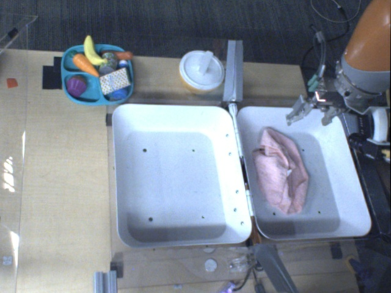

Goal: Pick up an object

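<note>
Over the right bin's far edge, the gripper (313,109) hangs with fingers spread and nothing between them

Down and to its left the pink cloth (281,170) lies crumpled on the right bin (348,182) floor, apart from the fingers; further left sits the left bin (122,163), and beyond it a blue tray (67,93) of toy food

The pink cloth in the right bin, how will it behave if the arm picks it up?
The pink cloth lies crumpled in folds, so it is probably floppy and would drape from the tool. It looks thin, so likely light. Pushed, it would probably bunch up rather than slide whole.
</note>
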### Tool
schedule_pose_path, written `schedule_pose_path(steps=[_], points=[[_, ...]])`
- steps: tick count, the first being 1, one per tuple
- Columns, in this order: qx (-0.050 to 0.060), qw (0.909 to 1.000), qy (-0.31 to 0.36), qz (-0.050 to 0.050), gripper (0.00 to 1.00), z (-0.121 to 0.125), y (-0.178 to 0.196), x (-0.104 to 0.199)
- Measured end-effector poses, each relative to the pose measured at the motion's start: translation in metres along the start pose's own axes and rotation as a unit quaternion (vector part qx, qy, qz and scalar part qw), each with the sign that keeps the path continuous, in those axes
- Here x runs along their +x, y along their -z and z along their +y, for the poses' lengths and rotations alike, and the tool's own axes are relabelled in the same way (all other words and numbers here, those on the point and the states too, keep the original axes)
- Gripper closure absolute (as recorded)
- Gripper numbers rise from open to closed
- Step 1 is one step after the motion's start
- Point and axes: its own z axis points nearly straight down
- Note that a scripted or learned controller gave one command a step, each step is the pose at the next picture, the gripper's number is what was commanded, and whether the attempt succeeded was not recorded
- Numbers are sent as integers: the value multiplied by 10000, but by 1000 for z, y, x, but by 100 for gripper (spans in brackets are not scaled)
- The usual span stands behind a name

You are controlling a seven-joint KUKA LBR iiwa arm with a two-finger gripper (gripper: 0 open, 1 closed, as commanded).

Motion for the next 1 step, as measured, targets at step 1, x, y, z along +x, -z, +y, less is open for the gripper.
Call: schedule_pose_path(steps=[1], points=[[-52, 10000, 26, -10, 0, -3, 158, 17]])
